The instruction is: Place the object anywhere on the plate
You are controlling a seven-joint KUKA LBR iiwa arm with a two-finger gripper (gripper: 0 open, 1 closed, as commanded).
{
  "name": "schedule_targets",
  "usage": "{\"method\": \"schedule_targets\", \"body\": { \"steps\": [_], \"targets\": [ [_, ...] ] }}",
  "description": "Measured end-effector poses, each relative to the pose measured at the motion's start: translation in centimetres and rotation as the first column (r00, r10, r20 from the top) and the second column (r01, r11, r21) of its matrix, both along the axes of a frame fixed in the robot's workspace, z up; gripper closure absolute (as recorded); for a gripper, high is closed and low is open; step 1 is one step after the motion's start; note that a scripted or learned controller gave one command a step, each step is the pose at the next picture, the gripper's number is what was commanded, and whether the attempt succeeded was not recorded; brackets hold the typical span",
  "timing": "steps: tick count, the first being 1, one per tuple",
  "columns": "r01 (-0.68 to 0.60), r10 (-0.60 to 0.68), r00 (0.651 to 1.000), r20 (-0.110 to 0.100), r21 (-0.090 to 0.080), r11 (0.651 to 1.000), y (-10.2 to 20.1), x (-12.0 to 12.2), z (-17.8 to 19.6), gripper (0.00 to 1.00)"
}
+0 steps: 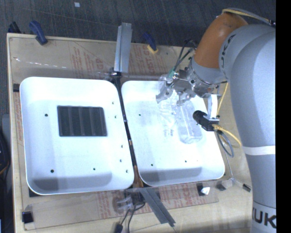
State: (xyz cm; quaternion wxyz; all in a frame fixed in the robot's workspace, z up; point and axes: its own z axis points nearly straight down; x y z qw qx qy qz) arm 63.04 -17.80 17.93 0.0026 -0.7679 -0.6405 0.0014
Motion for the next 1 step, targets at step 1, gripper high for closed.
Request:
{"method": "schedule_targets", "body": {
  "steps": [1],
  "targets": [
    [-0.169,0.169,0.986,0.004,-0.002,0.986,6.53,2.67,7.18,1.00]
  ]
}}
